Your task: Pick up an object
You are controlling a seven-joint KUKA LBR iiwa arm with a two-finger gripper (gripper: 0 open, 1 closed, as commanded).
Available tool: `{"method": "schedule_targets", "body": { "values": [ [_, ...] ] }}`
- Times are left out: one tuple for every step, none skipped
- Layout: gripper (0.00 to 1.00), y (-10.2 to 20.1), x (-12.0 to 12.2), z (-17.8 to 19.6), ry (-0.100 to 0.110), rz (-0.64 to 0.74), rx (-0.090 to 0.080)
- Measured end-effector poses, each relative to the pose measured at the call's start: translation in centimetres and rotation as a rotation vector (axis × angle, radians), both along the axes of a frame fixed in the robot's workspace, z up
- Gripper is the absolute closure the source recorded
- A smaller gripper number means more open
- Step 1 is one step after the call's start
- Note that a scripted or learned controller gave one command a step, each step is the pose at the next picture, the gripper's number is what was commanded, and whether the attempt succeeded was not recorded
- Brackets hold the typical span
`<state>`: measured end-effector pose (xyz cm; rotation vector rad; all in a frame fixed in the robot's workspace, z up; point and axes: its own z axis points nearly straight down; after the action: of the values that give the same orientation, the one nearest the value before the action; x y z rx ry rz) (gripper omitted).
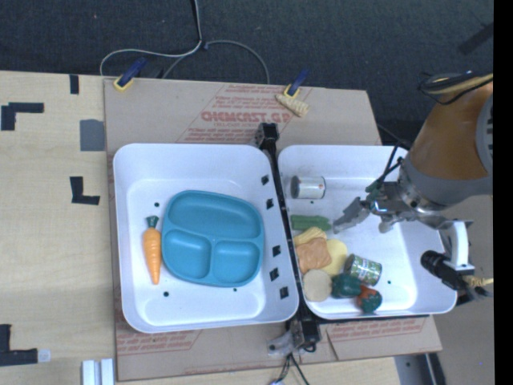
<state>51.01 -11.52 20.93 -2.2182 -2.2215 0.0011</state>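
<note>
My gripper (pixel 366 221) hangs over the middle of the right bin (pixel 401 163), open, with nothing between its fingers (pixel 346 216). Just left of it lie a green vegetable (pixel 309 222) and a silver can (pixel 308 187) on its side. Below it sits a cluster: an orange-and-yellow food piece (pixel 313 252), a pale round piece (pixel 317 285), a labelled tin (pixel 365 269), a dark green item (pixel 346 286) and a small red-orange item (pixel 369 300). The gripper touches none of them.
The left bin (pixel 128 167) holds a blue divided plate (pixel 212 237) and a carrot (pixel 152 250) beside its left side. A black divider (pixel 276 207) runs between the bins. The arm's grey and orange body (pixel 449 143) looms over the right bin's right side.
</note>
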Motion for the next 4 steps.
{"method": "schedule_targets", "body": {
  "values": [
    [0.0,1.0,-1.6,-11.7,0.011,0.0,0.002],
    [1.0,0.9,-1.3,-10.1,0.003,-0.001,0.002],
    [0.0,0.9,-1.3,-10.1,0.003,-0.001,0.002],
    [0.0,-0.9,-0.6,-12.3,0.001,0.0,0.004]
  ]
}}
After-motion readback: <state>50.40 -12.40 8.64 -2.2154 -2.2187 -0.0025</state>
